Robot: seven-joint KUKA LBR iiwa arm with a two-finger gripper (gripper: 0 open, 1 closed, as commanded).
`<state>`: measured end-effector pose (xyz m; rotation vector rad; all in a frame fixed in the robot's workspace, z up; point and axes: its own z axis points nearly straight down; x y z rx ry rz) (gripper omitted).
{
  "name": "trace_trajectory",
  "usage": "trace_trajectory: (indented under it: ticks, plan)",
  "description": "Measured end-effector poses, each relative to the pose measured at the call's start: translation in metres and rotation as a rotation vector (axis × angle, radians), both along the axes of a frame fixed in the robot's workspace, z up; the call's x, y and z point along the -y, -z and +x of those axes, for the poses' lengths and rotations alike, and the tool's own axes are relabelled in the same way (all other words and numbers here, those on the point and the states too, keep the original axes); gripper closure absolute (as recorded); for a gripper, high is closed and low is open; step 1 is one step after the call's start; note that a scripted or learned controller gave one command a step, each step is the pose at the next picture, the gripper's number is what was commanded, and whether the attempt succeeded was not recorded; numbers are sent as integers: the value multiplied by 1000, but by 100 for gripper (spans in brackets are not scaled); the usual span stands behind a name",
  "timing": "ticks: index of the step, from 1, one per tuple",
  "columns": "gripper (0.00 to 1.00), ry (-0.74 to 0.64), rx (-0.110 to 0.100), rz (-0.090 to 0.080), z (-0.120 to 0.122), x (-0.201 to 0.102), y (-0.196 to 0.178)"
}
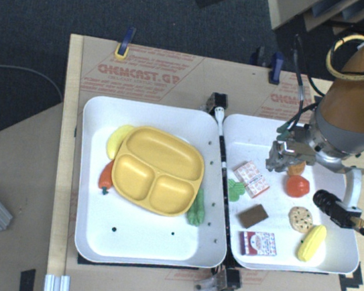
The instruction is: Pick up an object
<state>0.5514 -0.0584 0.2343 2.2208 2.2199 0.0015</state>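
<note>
My gripper (pixel 280 157) hangs low over the back part of the right bin (pixel 344 264), under the grey and orange arm (pixel 360 87). A small orange object (pixel 296 168) lies right beside it, and a red tomato (pixel 297 186) sits just in front of that. A red and white carton (pixel 251 178) lies to the gripper's front left. Further forward are a brown square (pixel 252 216), a cookie (pixel 300 219), a yellow fruit (pixel 312 242) and a red and white packet (pixel 258 244). A green piece (pixel 235 189) rests by the bin's left wall.
The left bin (pixel 91 162) holds a yellow divided plate (pixel 158 170), with a yellow item (pixel 118 139), a red and orange pepper (pixel 106 176) and a green leafy piece (pixel 197 209) poking out around it. A black fitting (pixel 335 208) on the arm overhangs the right bin.
</note>
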Motion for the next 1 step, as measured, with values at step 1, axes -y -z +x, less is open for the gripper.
trace_trajectory:
  ticks: [1]
  plan:
    - [100, -1, -6, 1, 3, -6, 20]
